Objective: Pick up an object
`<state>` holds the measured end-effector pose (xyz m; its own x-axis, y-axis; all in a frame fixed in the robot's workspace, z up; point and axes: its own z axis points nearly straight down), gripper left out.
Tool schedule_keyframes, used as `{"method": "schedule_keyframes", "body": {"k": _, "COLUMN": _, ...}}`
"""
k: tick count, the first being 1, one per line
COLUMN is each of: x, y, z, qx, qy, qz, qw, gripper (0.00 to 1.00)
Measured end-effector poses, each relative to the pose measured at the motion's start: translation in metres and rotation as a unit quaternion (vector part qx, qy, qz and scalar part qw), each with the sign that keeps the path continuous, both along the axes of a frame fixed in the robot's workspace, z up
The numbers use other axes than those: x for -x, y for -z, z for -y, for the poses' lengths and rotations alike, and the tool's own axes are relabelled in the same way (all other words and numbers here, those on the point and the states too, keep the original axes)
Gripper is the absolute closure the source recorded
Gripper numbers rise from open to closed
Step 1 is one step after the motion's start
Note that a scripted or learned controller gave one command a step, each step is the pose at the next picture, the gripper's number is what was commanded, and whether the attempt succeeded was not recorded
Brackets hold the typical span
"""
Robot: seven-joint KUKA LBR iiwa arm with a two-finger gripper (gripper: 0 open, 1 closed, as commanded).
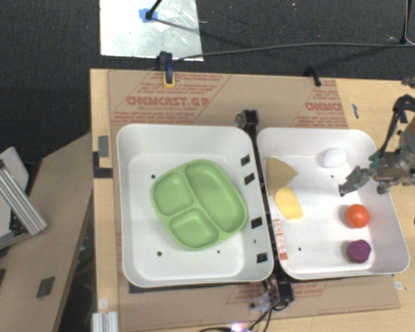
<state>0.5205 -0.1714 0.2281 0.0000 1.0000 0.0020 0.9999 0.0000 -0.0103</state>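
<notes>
Hovering over right bin, nothing held

Gripper (pixel 351 183) is seen above the right bin (pixel 311 265); finger spread cannot be told, and no object is seen between them. Orange ball (pixel 357 216) lies close by at 6 o'clock. White egg (pixel 333 158) sits at 11 o'clock, slightly farther.
</notes>
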Motion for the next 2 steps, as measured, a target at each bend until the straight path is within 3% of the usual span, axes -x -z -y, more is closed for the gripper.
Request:
{"method": "schedule_keyframes", "body": {"k": 1, "x": -0.003, "y": -0.006, "z": 0.000, "qx": 0.0012, "qy": -0.002, "qz": 0.006, "qw": 1.0000, "gripper": 0.00}}
{"method": "schedule_keyframes", "body": {"k": 2, "x": 0.001, "y": 0.039, "z": -0.007, "qx": 0.0006, "qy": -0.001, "qz": 0.004, "qw": 1.0000, "gripper": 0.00}}
